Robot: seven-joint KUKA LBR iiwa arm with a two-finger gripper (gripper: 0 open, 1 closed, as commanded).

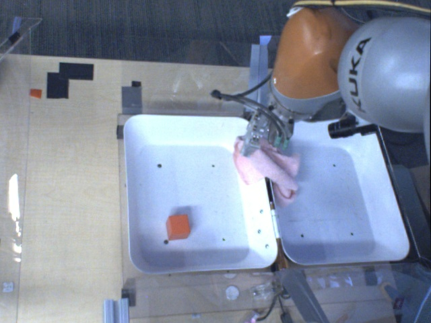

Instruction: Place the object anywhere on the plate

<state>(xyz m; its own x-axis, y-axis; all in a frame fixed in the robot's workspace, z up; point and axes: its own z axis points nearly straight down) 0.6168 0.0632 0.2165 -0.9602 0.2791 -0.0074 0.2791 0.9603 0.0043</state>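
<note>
A crumpled pink cloth-like object (268,168) hangs over the rim between the two bins, its upper end pinched in my gripper (259,141). The gripper is shut on that upper edge, and the rest of the pink piece droops down and to the right toward the right bin (350,214). An orange cube (178,227) lies on the floor of the left bin (188,173), near its front left corner and well away from the gripper. The arm's orange band and grey wrist hide the back of the right bin.
The wooden bench (67,200) stretches out left of the bins, with black markers (67,78) and a small orange tag (35,93) at its far left. Metal brackets (132,98) stand at the bin corners.
</note>
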